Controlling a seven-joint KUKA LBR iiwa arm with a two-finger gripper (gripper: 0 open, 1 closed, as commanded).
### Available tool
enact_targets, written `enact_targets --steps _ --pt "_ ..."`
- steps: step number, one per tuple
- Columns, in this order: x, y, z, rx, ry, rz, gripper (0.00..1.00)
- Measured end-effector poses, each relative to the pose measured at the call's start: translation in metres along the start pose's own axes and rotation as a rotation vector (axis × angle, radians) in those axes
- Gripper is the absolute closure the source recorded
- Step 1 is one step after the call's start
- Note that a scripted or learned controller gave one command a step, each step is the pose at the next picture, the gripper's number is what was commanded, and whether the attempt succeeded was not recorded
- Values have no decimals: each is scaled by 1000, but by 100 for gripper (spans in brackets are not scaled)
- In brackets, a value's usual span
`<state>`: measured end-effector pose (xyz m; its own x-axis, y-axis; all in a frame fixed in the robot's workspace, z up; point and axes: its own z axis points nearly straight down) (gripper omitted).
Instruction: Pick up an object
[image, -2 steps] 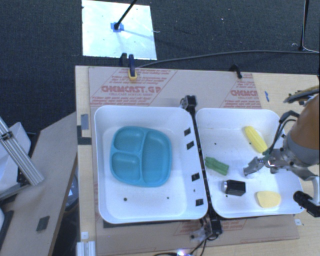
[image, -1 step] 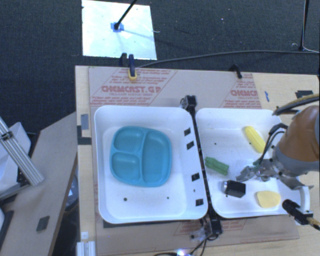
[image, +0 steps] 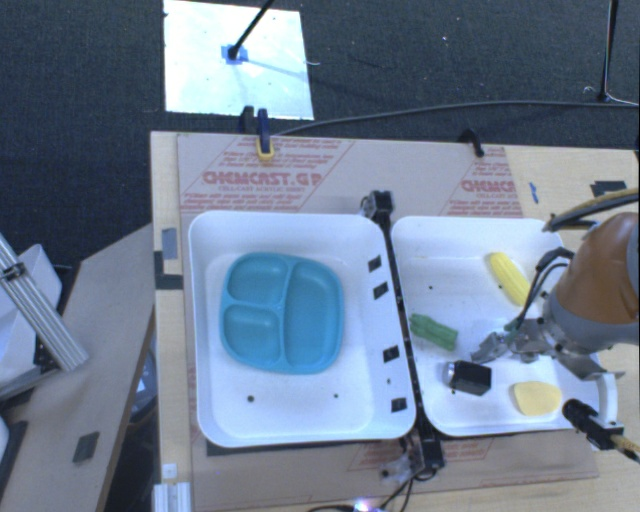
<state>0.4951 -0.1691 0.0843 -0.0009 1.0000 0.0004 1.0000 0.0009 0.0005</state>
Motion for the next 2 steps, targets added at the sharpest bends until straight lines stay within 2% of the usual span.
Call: enact_targets --steps 1,2 --pt "0 1 -11 -3 -1 0 100" --pt "3 -3 -73 -6 -2 -3 100"
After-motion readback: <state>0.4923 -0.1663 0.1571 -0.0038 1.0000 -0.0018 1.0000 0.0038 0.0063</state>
